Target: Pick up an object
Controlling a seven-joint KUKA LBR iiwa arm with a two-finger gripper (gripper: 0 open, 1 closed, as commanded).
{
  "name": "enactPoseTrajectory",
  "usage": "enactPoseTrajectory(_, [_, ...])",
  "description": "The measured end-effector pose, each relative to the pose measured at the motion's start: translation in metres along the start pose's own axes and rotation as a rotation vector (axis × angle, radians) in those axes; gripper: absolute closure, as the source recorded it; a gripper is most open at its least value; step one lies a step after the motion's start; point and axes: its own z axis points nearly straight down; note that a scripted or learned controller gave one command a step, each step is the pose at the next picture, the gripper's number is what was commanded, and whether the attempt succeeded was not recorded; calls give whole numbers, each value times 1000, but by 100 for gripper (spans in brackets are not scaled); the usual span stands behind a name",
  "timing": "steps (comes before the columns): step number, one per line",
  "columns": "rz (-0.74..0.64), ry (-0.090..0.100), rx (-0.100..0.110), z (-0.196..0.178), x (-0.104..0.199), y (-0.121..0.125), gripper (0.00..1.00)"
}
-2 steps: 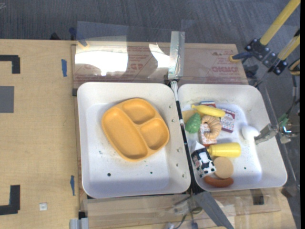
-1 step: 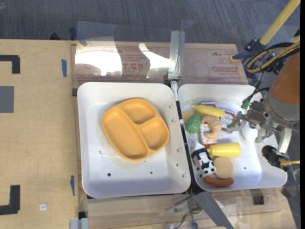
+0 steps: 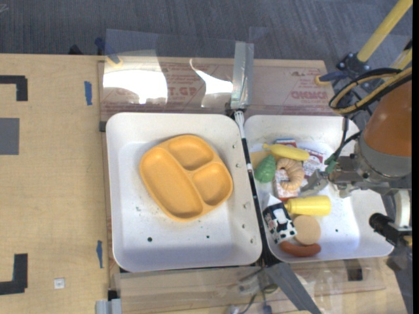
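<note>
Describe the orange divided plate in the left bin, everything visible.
The orange divided plate looks like moulded plastic with a matte finish, a rounded shape and raised ridges splitting it into three compartments: one long section on the camera view's left and two smaller ones on the right. It lies flat and right side up, turned at a slant, near the middle of the left bin. Its compartments hold nothing. It rests only on the bin floor, apart from the walls, with a few dark specks on the floor around it.

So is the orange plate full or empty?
Empty. The orange divided plate in the left bin shows three bare compartments; the toy food lies in the right bin.
</note>
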Motion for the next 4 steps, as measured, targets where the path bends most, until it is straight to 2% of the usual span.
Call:
enactPoseTrajectory(1, [-106,-3,-6,90,3,7,0])
enactPoseTrajectory(2, [-151,-3,-9,107,6,56,0])
enactPoseTrajectory(4, [12,-3,-5,107,16,111,0])
